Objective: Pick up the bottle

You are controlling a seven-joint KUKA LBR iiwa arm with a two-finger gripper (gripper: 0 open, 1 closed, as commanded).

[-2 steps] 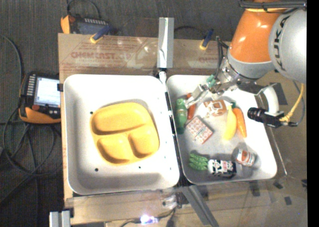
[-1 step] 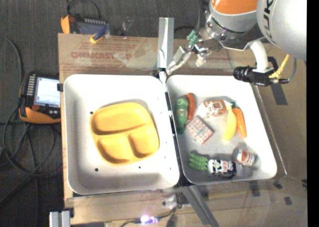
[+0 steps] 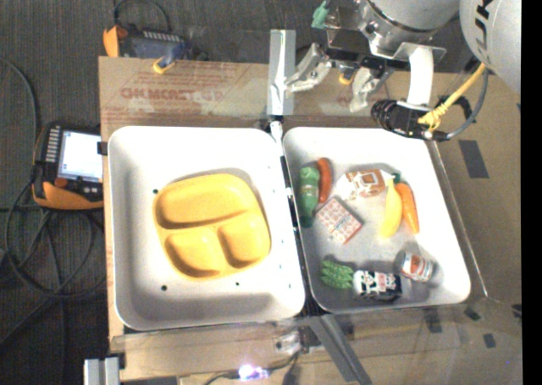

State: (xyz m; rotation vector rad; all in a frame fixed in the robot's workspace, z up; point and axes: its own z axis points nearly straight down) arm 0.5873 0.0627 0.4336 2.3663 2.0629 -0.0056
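Bottle (image 3: 377,283) lies on its side near the front edge of the right bin (image 3: 449,206), between a green toy (image 3: 336,272) and a can (image 3: 417,266). Claw (image 3: 339,79) hangs over the bench's far edge, well apart from it, fingers spread and holding nothing. Yellow tray (image 3: 213,224) sits in the left bin (image 3: 127,206).

Single fixed camera above the bench, angled downward, both white bins (image 3: 118,206) in frame, moderately close

gripper (image 3: 337,79) open, fingers spread
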